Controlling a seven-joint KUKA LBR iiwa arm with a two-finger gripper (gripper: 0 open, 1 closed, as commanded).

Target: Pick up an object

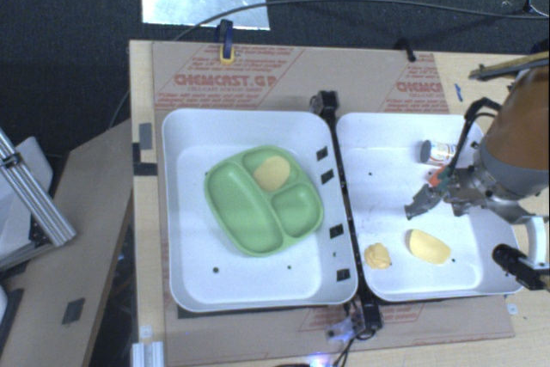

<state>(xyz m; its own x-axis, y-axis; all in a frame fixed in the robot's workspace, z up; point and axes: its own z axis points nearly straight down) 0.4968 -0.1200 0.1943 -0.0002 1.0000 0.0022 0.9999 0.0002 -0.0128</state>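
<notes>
The arm (516, 133), grey with an orange band, rises closest to the lens at the right and reaches down over the right bin (378, 142). Its gripper (423, 205) hangs low above the bin floor with nothing seen between the tips; whether it is spread or pressed together I cannot tell.

Just below the gripper, apart from it, lies a pale yellow lump (428, 247), and to that lump's left, near the bin's front edge, a smaller yellow-orange piece (377, 255). Behind the gripper, toward the far wall, a small tube-like item with a grey cap (437, 152) lies on its side.

In the left bin (185, 185) a green divided tray (258, 202) sits tilted, with a yellow food piece (272, 174) in its far compartment. Both bins rest on a cardboard sheet (258, 69).
</notes>
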